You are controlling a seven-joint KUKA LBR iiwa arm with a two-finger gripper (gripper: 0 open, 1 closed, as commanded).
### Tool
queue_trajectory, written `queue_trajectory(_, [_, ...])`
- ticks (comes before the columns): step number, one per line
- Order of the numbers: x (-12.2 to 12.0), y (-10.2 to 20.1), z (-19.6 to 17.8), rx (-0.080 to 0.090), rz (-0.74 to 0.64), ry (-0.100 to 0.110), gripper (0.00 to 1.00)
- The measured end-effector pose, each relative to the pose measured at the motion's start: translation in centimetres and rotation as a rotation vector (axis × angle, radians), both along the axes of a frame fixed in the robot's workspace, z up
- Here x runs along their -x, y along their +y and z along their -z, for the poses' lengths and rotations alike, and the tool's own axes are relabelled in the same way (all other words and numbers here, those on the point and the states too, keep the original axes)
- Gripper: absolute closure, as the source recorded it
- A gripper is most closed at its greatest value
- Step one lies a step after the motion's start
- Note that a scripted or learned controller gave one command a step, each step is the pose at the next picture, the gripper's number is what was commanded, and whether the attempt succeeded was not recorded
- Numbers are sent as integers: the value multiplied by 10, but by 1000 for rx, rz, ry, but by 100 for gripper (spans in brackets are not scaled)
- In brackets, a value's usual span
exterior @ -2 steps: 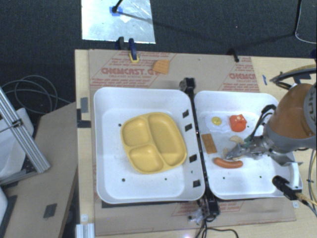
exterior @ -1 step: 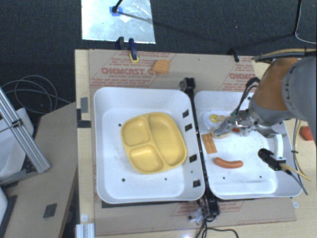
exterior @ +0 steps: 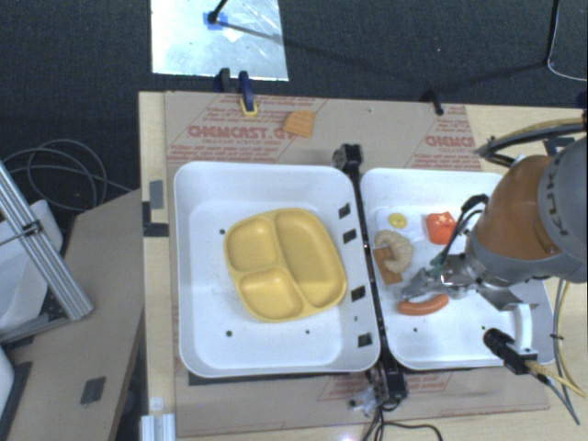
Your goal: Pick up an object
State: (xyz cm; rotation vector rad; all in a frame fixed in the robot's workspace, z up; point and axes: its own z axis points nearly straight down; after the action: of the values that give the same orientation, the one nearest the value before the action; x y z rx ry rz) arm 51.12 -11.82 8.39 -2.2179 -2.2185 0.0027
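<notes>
Low in the right bin (exterior: pixel 459 352), between the pastry (exterior: pixel 393 254) and the sausage (exterior: pixel 423 305): gripper (exterior: pixel 424 286), metal tips angled left and down, resting just over the sausage's upper edge. Jaw state impossible to read from this slant; no way to say how wide, and nothing visibly clamped between them. Touching or only hovering over the sausage, also unclear. Just beside, to the upper left, the pastry, tan and lumpy, close against the bin's left wall. Above that, a small yellow piece (exterior: pixel 397 220), and to its right a red piece (exterior: pixel 440 227), partly behind a black cable looping off the wrist. Behind the tips, the grey wrist and the orange band (exterior: pixel 514 214), covering much of the bin's right side. Further out, across the black divider, the left bin (exterior: pixel 197 338) with a yellow tray (exterior: pixel 285 265) of three compartments, lying flat and well apart from the gripper. Beyond both bins, a small tan block (exterior: pixel 299 123) on the cardboard. Judging progress: approach apparently done, with the tool down among the food items and the sausage or pastry the likely target; grasp not confirmed, lift not begun. Remaining, by this reading: closing firmly on one item and raising it clear of the bin floor.
</notes>
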Motion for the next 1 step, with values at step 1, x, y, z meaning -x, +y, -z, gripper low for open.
queue_trajectory(1, [-72,-28,-2,5,-5,-13,0])
